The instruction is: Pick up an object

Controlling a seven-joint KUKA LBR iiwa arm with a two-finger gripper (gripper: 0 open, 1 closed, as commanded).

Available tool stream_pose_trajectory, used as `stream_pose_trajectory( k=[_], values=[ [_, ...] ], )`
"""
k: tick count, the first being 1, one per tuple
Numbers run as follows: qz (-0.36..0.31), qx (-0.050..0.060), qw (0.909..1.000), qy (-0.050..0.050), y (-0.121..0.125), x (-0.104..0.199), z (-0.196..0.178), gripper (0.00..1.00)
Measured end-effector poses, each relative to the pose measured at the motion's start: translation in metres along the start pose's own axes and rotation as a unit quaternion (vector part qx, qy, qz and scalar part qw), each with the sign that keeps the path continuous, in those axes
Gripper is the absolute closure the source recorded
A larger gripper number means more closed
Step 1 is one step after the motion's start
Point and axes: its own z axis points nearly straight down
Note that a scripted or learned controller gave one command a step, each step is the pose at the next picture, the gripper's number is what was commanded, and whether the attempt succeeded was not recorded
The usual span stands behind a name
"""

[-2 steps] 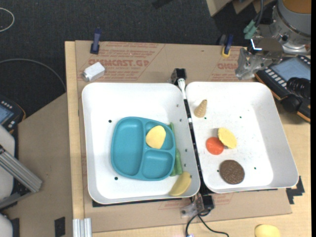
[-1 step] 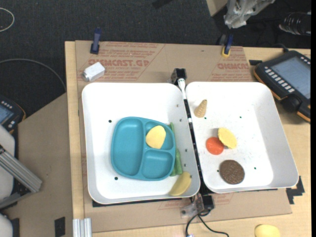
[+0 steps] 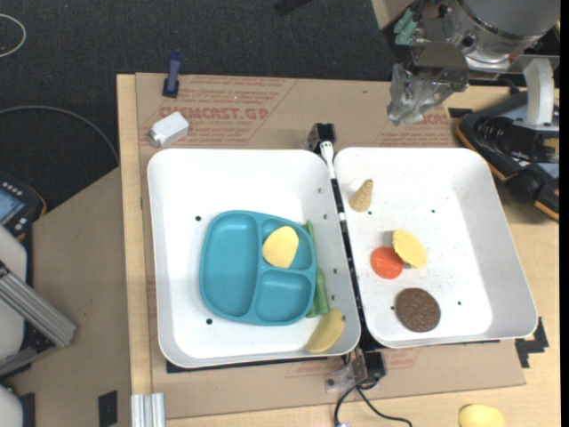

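Bench [image 3: 258, 114]: brown cardboard-covered top with faint red lettering. Resting directly on it: left white bin [image 3: 173, 238] and right white bin [image 3: 462, 185], side by side, rims touching at centre; small white block [image 3: 169, 129] near the far-left corner; blue clip-like item [image 3: 172, 74] at the far edge beyond that block.

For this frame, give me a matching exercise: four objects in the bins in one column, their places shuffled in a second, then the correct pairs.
Objects:
1. yellow lemon-like piece
2. brown round cookie
3. cone
4. banana

Places:
A. right bin, near front edge
B. left bin, front right corner
C. on the blue divided plate
D. right bin, near back left corner

Pairs: 1-C, 2-A, 3-D, 4-B
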Motion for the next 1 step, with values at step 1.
stream_pose_trajectory(
  k=[1],
  values=[
    [0.000,0.000,1.0000,0.000,-0.0335,-0.0103,0.0755,1.00]
  ],
)
